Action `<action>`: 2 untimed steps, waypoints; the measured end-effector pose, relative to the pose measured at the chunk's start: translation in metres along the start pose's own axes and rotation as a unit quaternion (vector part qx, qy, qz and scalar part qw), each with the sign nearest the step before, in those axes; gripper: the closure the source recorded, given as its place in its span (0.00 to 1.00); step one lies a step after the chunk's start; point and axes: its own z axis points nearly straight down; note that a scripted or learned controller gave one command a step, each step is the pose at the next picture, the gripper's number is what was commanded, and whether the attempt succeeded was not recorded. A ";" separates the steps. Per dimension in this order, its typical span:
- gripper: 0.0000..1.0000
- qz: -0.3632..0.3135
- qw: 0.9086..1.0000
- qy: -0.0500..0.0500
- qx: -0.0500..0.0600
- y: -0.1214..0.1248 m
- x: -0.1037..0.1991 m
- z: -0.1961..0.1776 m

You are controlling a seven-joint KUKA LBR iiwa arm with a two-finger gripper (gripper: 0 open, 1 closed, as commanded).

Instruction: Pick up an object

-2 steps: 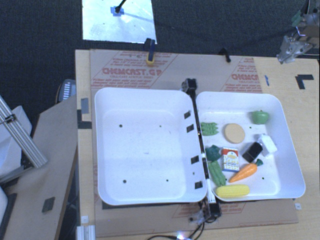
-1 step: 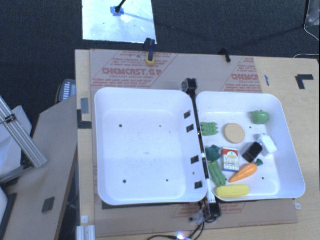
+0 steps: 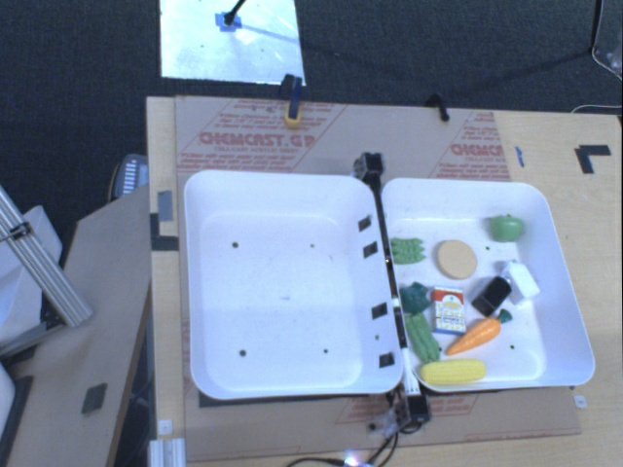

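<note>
The right bin [image 3: 545, 212] holds several small toy foods. A green round fruit [image 3: 505, 227] lies at its far right, a tan round cookie [image 3: 455, 258] in the middle, and a light green leafy piece [image 3: 407, 251] by the left wall. Nearer the front are a dark green piece [image 3: 415, 297], a green pod [image 3: 422, 337], a small red and white box [image 3: 448, 310], a black block [image 3: 491, 295], a white block [image 3: 523, 281], an orange carrot [image 3: 474, 335] and a yellow corn cob [image 3: 452, 371].
The left bin [image 3: 282, 285] stands beside the right one, joined by a black clipped divider [image 3: 384, 270]. Both rest on a cardboard sheet [image 3: 253, 139] on the wooden bench. A silver plate [image 3: 231, 27] lies beyond the bench; metal rails [image 3: 39, 270] stand at the left.
</note>
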 end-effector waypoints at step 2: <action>1.00 0.000 1.000 0.000 -0.001 -0.011 -0.012 0.000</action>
